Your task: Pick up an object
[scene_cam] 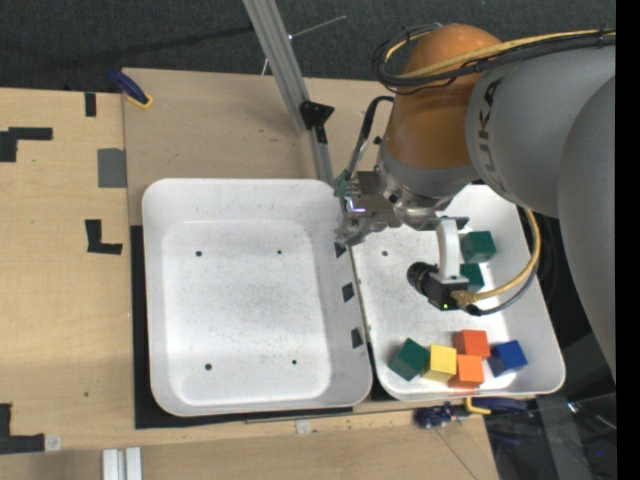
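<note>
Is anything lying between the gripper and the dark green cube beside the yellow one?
Nothing visible. The gripper hangs at the right white bin's inner rim; bare floor runs from there to the dark green cube.

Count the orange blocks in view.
2. Both lie near the right bin's front edge: one orange block left of the blue block, the second just beside the yellow block, in front of the first. The arm covers part of that bin, so more may be hidden.

We see the grey arm (560,108) reach in from the right, its orange band (440,58) bulging above the wrist, and the gripper (353,226) angled down and leftward near the middle of our view.
</note>
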Controlling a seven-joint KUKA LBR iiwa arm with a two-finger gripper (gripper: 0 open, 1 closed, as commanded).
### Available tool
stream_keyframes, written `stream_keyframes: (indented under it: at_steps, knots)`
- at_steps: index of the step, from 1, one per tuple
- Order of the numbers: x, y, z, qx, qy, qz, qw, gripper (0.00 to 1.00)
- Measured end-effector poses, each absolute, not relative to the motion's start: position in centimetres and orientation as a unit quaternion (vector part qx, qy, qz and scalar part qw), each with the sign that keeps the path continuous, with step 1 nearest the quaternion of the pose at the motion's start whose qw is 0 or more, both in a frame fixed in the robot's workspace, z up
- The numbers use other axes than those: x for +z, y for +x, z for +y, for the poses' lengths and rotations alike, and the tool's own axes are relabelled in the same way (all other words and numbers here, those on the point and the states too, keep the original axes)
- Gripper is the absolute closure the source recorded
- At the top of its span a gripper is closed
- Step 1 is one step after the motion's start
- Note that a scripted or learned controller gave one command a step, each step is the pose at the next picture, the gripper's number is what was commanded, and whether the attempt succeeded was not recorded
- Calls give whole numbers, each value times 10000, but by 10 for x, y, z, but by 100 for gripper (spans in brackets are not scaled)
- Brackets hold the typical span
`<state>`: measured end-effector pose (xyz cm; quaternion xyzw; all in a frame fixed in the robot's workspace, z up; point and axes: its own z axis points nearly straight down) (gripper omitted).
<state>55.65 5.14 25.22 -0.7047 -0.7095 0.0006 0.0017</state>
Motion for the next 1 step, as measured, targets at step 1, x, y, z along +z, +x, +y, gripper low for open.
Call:
stream_keyframes:
  at_steps: [1]
  knots:
    - [233, 541, 101, 15, -7048, -7094, 18, 100]
